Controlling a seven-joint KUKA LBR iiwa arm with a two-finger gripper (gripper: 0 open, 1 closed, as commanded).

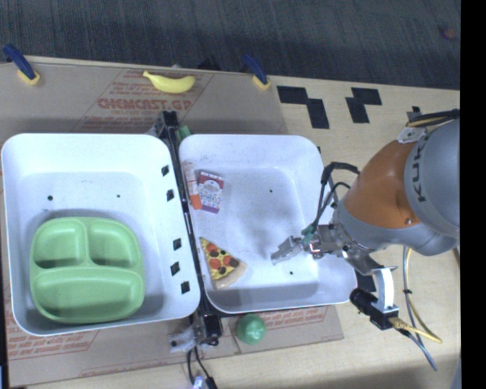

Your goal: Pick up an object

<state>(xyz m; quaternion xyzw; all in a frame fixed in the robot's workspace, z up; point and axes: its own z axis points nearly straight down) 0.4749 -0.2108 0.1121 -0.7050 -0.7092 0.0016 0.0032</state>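
My gripper (pixel 282 251) hangs low over the right bin (pixel 251 148), near its front right part, on the grey arm with the orange band. Nothing shows between its tips. A pizza slice toy (pixel 219 261) lies at the bin's front left, well to the left of the gripper. A small purple and white packet (pixel 210 190) lies near the bin's left wall, farther back, with a thin orange item (pixel 190 186) beside it. A green divided plate (pixel 86 266) sits in the left bin (pixel 73 156).
A yellow banana (pixel 169 80) lies on the cardboard behind the bins. A green ball (pixel 249 328) rests on the cardboard in front of the right bin. Black clamps (pixel 171 124) join the bins at the middle. Blue clips (pixel 20 63) hold the cardboard's back edge.
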